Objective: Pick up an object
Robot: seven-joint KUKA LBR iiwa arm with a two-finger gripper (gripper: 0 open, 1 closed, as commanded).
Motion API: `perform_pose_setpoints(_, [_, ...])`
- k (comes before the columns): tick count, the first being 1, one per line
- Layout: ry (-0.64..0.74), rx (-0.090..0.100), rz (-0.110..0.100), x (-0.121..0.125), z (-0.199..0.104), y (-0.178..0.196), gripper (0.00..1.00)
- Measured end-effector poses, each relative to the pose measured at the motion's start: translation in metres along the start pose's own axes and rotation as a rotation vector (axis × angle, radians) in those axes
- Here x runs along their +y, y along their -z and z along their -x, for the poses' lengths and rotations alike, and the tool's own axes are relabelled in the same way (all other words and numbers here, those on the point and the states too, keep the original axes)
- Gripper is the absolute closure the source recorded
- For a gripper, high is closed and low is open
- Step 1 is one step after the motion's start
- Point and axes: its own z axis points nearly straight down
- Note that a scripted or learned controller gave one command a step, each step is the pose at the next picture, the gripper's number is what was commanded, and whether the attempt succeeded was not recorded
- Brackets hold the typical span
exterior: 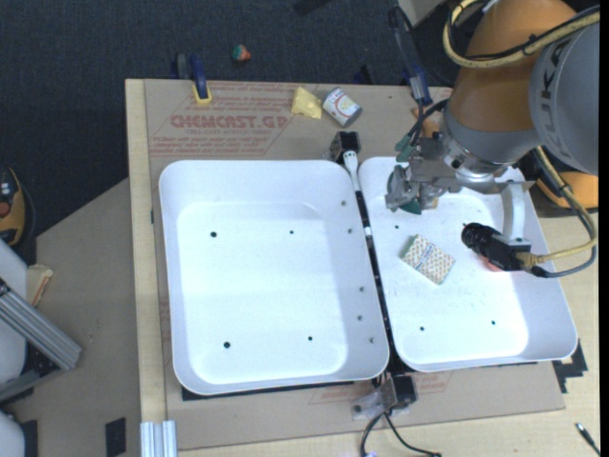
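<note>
Dark blue-grey carpet floor [114, 27] surrounds table [143, 284]. Brown board [233, 122] with red lettering tops table. Aluminium extrusion [38, 327] lies left of table.

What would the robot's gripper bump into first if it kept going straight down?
Probably the bare white floor of the right bin. The gripper points down over its back left corner. The patterned packet lies a little nearer the camera, seemingly off that line, though depth is hard to judge.

Arm [533, 65] cropped at right edge; claw [409, 196] fingers indistinct.
</note>
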Motion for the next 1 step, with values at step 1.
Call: perform_pose_setpoints(1, [0.003, 0.002, -0.003, -0.0356, -0.09, 0.0109, 1.0])
